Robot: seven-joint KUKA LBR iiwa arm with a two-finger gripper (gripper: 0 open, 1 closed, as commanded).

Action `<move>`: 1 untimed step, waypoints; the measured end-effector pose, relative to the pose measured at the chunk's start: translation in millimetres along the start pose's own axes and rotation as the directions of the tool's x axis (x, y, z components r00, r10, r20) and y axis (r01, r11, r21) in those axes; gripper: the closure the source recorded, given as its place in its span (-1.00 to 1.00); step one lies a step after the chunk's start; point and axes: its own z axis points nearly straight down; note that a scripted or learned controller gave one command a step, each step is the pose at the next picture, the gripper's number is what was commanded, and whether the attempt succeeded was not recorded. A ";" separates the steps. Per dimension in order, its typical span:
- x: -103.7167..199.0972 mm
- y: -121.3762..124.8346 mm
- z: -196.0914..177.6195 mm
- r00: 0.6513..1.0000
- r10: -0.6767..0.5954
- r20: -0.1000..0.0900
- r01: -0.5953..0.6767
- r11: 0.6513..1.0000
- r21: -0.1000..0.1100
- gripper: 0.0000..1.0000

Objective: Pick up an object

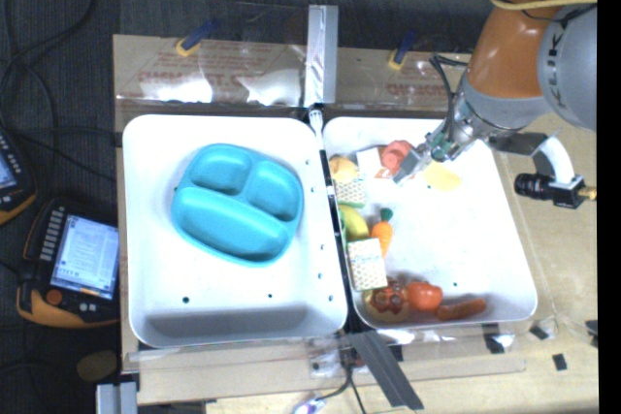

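- Grey robot arm with an orange band [519, 39]: enters from 3 o'clock and slants down toward the upper middle of the right-hand shallow white plastic bin [505, 238].
- Hand [412, 165]: low over the right bin's upper part, its tip just beside a small red-pink rounded toy [396, 153]; how far the fingers are parted, and whether anything lies between them, cannot be told.
- Pale yellow flat piece [443, 177]: on the bin floor at 4 o'clock from the hand, just beside it.
- Cluster along the right bin's left wall: a yellow-orange rounded toy [342, 168], a white patterned card [351, 192], a yellow banana-shaped toy [355, 224], an orange carrot-shaped toy [381, 234] and a second white patterned card [367, 264].
- Right bin's near edge, at 6 o'clock: a red tomato-shaped toy [423, 295] beside a dark brown-red toy [388, 301], and a reddish sausage-shaped toy [461, 308].
- Left-hand shallow white plastic bin [155, 305]: holds a turquoise plastic tray with three compartments [238, 201], lying tilted at its centre.
- Tabletop [572, 257]: carries both bins side by side.
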 end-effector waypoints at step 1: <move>36.9 -22.1 13.9 0.997 0.079 -0.003 -0.079 0.997 0.001 1.00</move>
